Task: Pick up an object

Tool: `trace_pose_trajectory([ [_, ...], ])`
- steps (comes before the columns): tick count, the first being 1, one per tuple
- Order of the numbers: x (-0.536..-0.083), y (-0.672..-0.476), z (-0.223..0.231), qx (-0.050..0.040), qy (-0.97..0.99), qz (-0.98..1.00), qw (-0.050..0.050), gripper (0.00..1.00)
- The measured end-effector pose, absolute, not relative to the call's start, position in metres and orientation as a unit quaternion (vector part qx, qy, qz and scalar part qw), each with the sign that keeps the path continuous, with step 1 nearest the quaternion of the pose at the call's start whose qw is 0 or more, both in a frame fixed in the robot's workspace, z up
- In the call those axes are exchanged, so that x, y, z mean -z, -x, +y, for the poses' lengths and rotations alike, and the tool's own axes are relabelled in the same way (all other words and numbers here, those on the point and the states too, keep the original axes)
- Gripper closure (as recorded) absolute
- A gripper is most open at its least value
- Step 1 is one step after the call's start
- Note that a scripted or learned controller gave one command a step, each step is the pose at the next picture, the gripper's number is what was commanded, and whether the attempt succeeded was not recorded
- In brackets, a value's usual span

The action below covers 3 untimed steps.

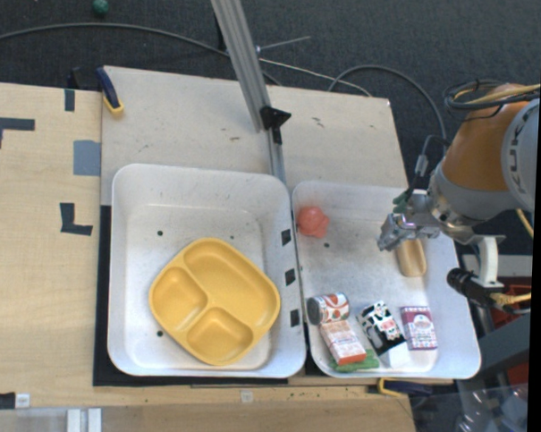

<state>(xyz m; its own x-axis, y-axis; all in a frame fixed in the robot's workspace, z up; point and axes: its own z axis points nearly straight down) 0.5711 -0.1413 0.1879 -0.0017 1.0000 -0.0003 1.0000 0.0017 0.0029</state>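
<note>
Camera view, the only angle: grey arm with the orange band comes in from the right, two-finger gripper (398,232) low over the right-hand shallow white bin (360,206), near its right wall.

Fingers: pointing down, appear fairly close together, nothing visible between them. Resolution at the tips is poor, so I cannot tell with certainty how wide the gap is.

Nearest candidate: tan, rounded bread-like piece (412,259), lying on the bin floor just beside and below the gripper, possibly touching a fingertip. It looks resting, not lifted.

Other pickables in the same bin:
- small reddish-pink ball (313,221), upper left of the bin, well apart from the gripper
- small orange-and-white carton (331,307), front row
- flat red-and-white packet (343,342) on a green strip at the front edge
- black-and-white cow-patterned carton (383,324)
- maroon box (418,328), front right

Left-hand white bin (126,249) holds a yellow three-compartment plastic tray (215,299); nothing in its compartments.

Status, my read: approach done, gripper is down at the tan piece. Not done: a confirmed grasp and the lift. All objects sit on bin floors, so the task is at the closing stage at best, roughly halfway.
</note>
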Motion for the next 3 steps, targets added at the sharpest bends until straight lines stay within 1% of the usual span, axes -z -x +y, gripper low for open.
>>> trace_pose_trajectory([
  [1, -0.208, -0.572, -0.141, -0.0004, -0.706, 0.708, 0.0, 1.0],
  [3, -0.195, -0.603, -0.034, -0.0002, -0.704, 0.71, -0.001, 1.0],
])
